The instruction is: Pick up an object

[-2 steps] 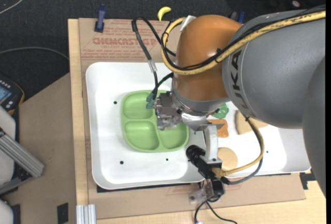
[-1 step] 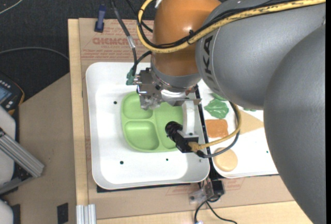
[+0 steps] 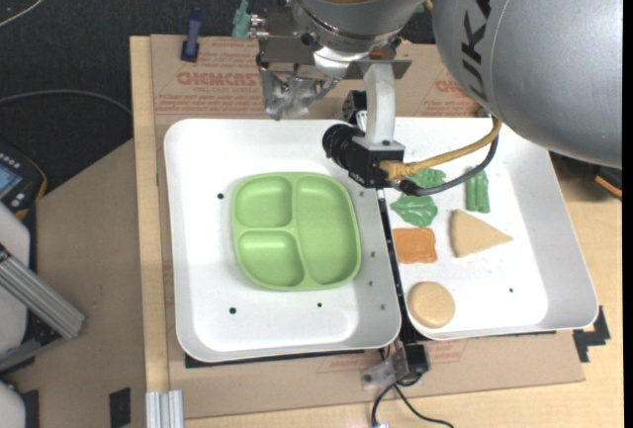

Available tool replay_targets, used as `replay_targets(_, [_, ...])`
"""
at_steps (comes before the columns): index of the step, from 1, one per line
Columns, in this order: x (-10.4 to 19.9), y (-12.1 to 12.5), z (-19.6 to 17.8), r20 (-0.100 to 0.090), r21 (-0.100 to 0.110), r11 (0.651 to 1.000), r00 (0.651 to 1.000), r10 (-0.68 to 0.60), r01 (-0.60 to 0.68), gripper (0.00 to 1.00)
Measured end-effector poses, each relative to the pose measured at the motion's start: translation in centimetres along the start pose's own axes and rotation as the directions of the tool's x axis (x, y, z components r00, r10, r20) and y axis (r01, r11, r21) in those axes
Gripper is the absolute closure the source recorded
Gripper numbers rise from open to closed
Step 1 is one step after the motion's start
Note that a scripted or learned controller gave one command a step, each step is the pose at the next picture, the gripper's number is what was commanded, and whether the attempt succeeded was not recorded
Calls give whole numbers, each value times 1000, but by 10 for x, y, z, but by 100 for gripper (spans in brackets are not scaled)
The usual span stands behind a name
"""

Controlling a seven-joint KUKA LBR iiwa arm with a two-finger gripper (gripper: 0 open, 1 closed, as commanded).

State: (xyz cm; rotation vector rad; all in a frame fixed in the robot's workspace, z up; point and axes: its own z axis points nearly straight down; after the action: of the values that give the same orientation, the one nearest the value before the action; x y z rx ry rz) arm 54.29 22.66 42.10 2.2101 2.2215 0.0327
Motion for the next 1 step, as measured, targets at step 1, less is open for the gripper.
replay_targets(1, [-3, -8, 58, 12, 28, 1000, 1000, 5, -6, 100])
